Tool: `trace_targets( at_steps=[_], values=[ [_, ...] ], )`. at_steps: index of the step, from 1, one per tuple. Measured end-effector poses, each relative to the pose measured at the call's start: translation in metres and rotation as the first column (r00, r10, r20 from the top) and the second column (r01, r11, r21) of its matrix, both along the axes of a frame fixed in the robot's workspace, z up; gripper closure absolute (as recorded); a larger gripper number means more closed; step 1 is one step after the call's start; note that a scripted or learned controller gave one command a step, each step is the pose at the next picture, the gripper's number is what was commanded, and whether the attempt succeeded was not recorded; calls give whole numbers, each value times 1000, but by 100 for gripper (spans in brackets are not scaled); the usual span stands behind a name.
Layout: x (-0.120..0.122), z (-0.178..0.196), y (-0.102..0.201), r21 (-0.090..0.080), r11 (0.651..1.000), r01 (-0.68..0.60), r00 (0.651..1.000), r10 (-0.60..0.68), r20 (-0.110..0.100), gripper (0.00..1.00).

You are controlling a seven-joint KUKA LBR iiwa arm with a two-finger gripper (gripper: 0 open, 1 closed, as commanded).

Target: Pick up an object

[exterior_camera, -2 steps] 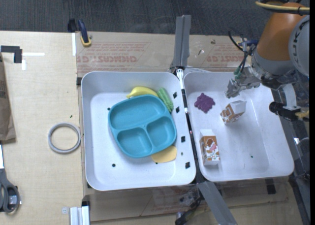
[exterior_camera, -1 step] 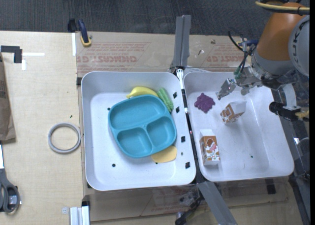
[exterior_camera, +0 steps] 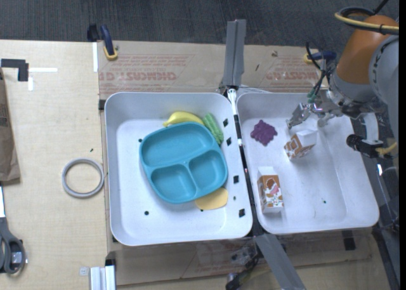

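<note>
gripper over right bin | fingers spread open, holding nothing | small carton just below them, tilted | advice: descend straight, straddle carton's narrow sides, then close

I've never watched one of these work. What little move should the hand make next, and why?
Probably a short drop straight down. The hand hovers just above the small carton in the right bin, not yet around it, so lowering would likely bring its fingers beside the carton.
</note>
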State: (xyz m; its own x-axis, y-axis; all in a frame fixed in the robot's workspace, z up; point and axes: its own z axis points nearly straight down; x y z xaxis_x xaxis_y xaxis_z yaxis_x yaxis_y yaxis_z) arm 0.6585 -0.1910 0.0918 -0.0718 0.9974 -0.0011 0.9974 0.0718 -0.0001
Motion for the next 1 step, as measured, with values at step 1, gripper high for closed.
trace_targets(
  at_steps=[1],
  values=[
    [-82, 0, 37, 1, 960, -279, 960, 279, 0, 0]
  ],
)
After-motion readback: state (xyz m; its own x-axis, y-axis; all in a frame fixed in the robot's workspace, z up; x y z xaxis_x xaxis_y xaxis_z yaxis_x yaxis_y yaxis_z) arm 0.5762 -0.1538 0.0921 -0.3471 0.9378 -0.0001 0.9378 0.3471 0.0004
